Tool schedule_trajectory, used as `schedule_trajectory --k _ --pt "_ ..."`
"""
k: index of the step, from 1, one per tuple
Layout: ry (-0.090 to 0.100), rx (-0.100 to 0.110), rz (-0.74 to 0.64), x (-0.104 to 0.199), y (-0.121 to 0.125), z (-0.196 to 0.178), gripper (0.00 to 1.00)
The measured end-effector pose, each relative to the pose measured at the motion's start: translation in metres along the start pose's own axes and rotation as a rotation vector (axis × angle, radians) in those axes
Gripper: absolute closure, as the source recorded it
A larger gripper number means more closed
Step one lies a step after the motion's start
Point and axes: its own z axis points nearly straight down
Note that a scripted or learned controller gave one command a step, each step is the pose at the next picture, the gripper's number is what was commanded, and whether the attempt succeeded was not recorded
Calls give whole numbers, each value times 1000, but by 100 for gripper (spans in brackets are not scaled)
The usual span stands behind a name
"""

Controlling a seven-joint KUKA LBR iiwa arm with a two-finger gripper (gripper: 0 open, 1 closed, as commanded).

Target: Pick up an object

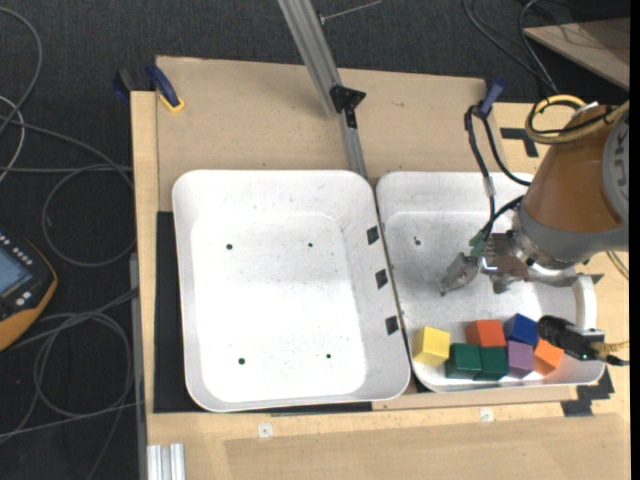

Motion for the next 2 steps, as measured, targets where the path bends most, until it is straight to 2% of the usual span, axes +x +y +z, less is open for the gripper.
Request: schedule_trajectory --k 1,2 --pt "0 0 1 1 -1 53 0" --pt "-1 -9 1 1 1 39 100"
